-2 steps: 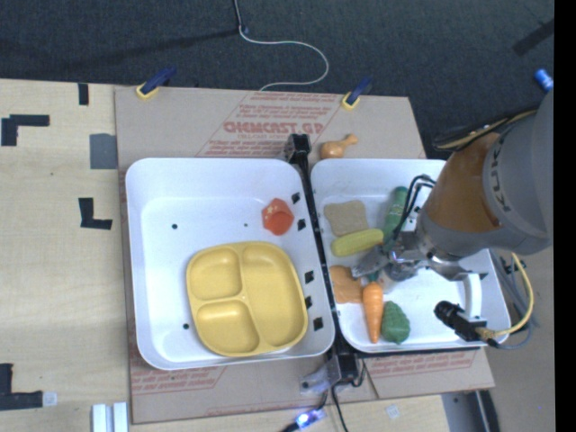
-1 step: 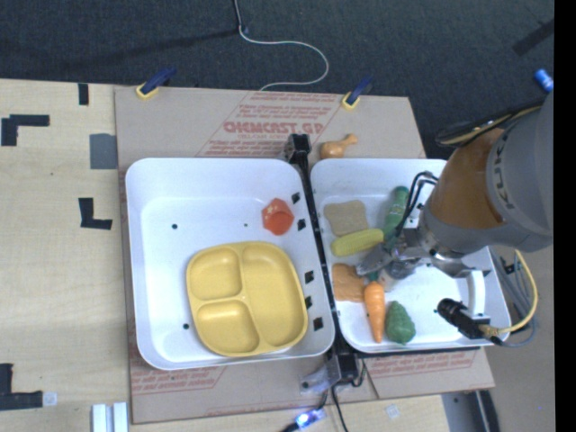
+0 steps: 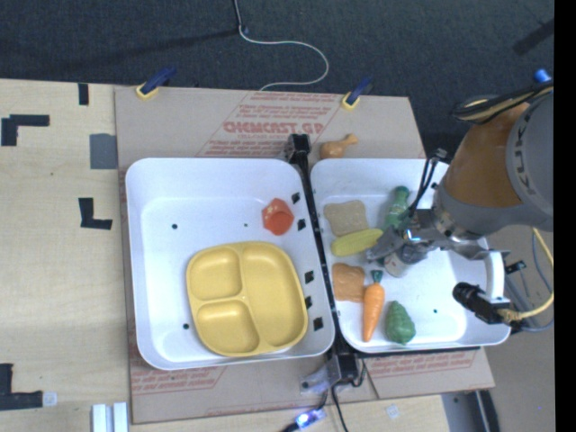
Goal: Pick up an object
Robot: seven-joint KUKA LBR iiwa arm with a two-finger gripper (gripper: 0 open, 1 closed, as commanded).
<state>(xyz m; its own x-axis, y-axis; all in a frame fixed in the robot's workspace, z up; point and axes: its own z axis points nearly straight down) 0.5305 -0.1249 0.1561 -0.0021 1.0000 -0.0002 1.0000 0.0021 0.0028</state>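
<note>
Cardboard-topped bench, two bins. Gripper (image 3: 389,257) low in right bin (image 3: 450,331), just above carrot (image 3: 373,310); jaw state unclear. Carrot: light, rigid, slick; grasp mid-body.

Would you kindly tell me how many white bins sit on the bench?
2: the left bin holds a yellow tray; the right bin holds toy food, and the arm hides part of it.

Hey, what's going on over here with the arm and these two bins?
The arm's gripper is down in the right bin, among toy food: a carrot, a yellow piece and a green piece. Nothing is visibly held. The left bin holds a yellow divided plate and a red piece.
</note>
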